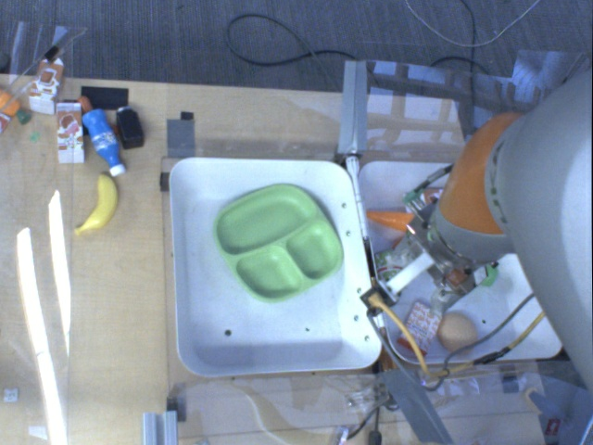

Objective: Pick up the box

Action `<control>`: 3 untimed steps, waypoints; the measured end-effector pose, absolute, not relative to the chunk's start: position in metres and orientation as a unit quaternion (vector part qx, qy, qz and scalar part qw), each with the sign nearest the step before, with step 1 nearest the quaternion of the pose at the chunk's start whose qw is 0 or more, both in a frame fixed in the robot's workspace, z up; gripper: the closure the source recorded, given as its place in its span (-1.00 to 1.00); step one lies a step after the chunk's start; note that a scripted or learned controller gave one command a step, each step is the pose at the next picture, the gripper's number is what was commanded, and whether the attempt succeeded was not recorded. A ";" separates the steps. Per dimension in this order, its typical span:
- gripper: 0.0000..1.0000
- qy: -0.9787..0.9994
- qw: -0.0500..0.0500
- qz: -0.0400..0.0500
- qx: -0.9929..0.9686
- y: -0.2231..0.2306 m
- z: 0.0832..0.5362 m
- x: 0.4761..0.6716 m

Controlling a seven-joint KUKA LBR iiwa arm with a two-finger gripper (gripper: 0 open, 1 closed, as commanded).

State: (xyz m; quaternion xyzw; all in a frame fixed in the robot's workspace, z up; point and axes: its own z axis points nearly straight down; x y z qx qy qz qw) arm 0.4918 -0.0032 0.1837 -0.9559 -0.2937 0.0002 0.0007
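Patterned pink box (422, 321) is lying at the right bin's (519, 327) near edge beside an egg (456, 331); my gripper (435, 272) is hovering just above, grip state unreadable. Farther left, a green divided plate (278, 241) is occupying the left bin (199, 341).

1. The scene is brightly and evenly lit from above, with soft colours and a slightly washed-out look.
2. Pale glare streaks lie on the bench (56, 341) at the lower left of the frame.
3. The left bin (199, 341) is near overexposed, with a faint shadow under the green tray (278, 241).
4. The arm (537, 211) at the right looks soft and blurred.
5. Fine detail is grainy throughout.
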 end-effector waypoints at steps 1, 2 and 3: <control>1.00 -0.299 0.001 -0.001 -0.954 -0.002 0.194 0.493; 1.00 -0.415 0.000 -0.002 -0.910 0.044 0.305 0.488; 1.00 -0.146 0.000 -0.003 -0.989 0.063 0.343 0.495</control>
